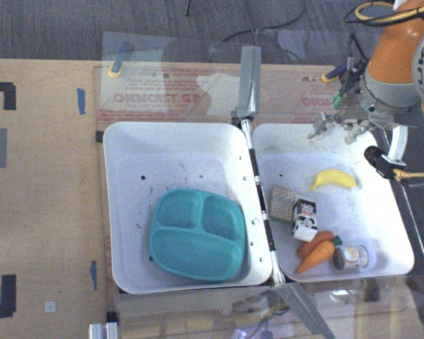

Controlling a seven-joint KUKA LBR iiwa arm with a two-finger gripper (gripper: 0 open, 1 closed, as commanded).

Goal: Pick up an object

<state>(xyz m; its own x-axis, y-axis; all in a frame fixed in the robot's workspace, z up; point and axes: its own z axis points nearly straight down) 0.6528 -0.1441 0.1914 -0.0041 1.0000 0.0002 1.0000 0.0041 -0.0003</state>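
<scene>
End effector (337,124) is hovering over the far edge of the right bin (389,256), fingers spread apart, nothing in them. The banana (334,179) lies just below it; carrots (316,251), a small carton (305,219) and a can (352,257) sit closer to me.

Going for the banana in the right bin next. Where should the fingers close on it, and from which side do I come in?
Grip the banana at its thick middle, coming straight down from above with the fingers closing across its width. It lies flat, curved, lengthwise left to right, alone on the right bin floor, well apart from the carton and carrots. The gripper hangs just beyond it, near the far wall.
</scene>
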